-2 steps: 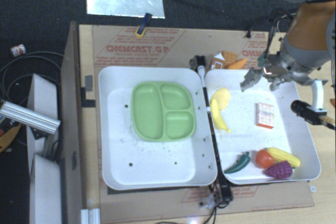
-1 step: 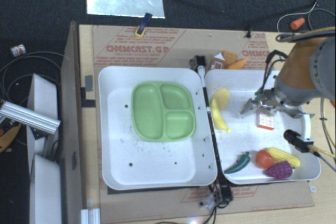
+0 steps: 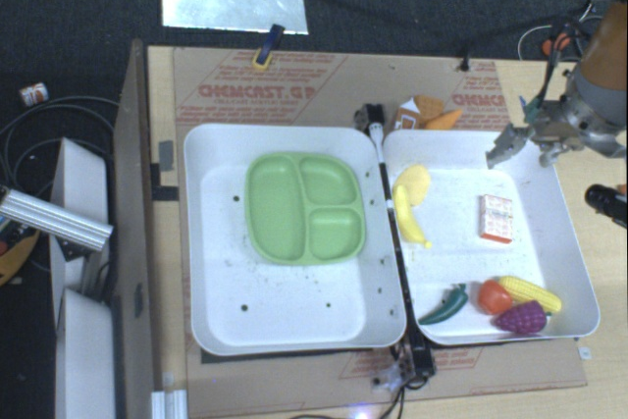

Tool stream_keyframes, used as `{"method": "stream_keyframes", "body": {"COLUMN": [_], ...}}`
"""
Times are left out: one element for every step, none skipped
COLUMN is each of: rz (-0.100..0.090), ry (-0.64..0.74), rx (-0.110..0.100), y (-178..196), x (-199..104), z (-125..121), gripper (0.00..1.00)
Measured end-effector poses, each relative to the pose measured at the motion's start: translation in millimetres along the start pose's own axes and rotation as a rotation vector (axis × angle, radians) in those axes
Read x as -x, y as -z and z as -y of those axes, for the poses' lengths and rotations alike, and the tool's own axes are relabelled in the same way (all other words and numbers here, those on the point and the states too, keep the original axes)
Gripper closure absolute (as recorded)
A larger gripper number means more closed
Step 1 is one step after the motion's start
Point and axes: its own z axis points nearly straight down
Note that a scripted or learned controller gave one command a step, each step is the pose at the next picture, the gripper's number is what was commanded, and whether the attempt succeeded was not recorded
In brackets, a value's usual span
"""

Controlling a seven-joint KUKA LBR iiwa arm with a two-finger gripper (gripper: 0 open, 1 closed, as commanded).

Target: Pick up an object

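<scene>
The gripper [image 3: 530,144] is hanging over the back right corner of the right bin [image 3: 559,211], and its two fingers are standing apart with nothing between them. It is sitting well above the bin floor, so the arm [image 3: 601,78] is looking to be at the approach step, with no object picked yet. Nearest to it, the small red and white card [image 3: 497,218] is lying flat on the floor of that bin. Further off, a banana [image 3: 410,206] is resting against the left wall, and a tomato [image 3: 495,297], corn [image 3: 531,290], purple grapes [image 3: 521,318] and a green pepper [image 3: 444,305] are crowding the front edge. A green divided plate [image 3: 303,209] is filling the left bin [image 3: 221,309]. Next, the gripper is needing to centre over one object and descend.
</scene>
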Motion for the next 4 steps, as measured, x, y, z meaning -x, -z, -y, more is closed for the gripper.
{"method": "stream_keyframes", "body": {"rz": [-0.005,-0.005,-0.009,0.006], "ry": [-0.01,0.007,0.002,-0.001], "rx": [-0.028,-0.005,-0.025,-0.012], "y": [-168.1,-45.2,-144.5,-163.1], "x": [54.9,-20.9,-69.1,-65.4], "z": [32.4,15.3,14.0,-34.7], "gripper": [0.0,0.0,0.0,0.0]}}
